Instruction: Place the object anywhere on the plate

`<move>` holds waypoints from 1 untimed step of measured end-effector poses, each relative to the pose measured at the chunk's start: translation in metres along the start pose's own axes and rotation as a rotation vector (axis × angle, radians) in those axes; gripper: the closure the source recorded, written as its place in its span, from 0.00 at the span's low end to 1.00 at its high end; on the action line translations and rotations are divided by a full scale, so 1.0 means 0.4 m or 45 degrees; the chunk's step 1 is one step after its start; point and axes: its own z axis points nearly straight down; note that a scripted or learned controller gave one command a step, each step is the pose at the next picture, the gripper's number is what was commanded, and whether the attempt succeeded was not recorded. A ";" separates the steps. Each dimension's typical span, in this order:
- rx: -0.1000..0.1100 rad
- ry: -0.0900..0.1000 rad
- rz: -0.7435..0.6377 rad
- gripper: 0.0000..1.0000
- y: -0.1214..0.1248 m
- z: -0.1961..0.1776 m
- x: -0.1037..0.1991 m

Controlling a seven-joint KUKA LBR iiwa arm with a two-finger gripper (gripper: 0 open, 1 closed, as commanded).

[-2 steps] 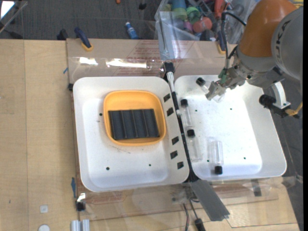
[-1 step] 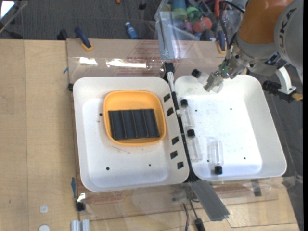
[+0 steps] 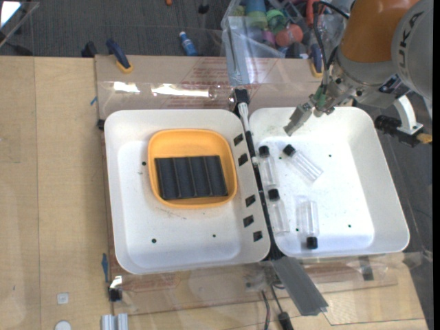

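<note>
Although the arm [image 3: 385, 26] reaches over the far edge of the right bin [image 3: 371, 184], no part of the placement is done: the orange plate [image 3: 159, 150] in the left bin [image 3: 130, 205] carries only a black ribbed block [image 3: 191, 177], and none of the candidate objects has left the right bin. Judged from this layout, the full sequence of grasp, transfer across the divider and release is still outstanding.

The gripper [image 3: 297, 124] hangs near the far-left corner of the right bin, tilted, with nothing visible between its fingers; whether they are spread or closed cannot be told at this scale.

Task objects are clear vials with black caps. One vial [image 3: 301, 161] lies just in front of the gripper; another vial [image 3: 306, 222] lies near the bin's front; two slimmer ones [image 3: 267, 172] lie along the left wall.

Obstructions: the black clips [image 3: 247, 199] along the rim between the bins lie on the transfer path, and the ribbed block covers most of the plate floor, so I judge the free landing area small. A clear container of coloured items [image 3: 275, 19] stands behind the bins.
</note>
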 end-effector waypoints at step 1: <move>-0.007 -0.006 -0.001 1.00 0.003 -0.029 -0.002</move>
